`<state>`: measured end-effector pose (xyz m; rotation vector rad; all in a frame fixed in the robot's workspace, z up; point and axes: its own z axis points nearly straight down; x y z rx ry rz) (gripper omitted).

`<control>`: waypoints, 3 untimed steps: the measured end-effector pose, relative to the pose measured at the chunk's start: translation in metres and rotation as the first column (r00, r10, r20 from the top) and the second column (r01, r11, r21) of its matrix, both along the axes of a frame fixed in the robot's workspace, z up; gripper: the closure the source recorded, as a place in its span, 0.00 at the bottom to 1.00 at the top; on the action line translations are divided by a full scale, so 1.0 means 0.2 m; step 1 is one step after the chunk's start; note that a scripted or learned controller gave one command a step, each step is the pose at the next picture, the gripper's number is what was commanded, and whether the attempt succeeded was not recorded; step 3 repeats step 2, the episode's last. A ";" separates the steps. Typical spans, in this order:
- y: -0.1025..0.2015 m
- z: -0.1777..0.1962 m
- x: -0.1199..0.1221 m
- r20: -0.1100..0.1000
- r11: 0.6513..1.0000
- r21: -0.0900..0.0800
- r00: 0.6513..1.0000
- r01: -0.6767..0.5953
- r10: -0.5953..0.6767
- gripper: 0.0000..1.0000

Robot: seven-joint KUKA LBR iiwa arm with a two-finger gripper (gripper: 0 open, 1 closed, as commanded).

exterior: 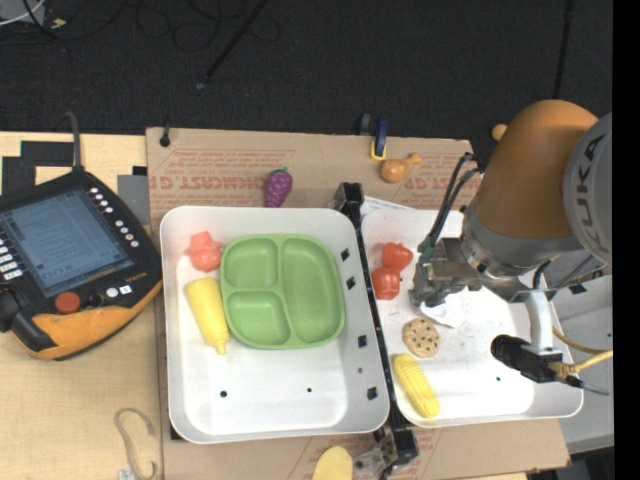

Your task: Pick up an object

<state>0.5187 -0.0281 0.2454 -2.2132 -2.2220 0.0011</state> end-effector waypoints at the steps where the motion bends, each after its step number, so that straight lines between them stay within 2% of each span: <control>1: 0.27 -0.01 -0.08 -0.001 1.000 -0.001 1.000 0.001 -0.001 1.00; 2: 0.48 -0.04 -0.22 -0.002 1.000 -0.002 1.000 0.002 -0.002 1.00; 3: 0.48 -0.04 -0.22 -0.002 1.000 -0.002 1.000 0.002 -0.002 1.00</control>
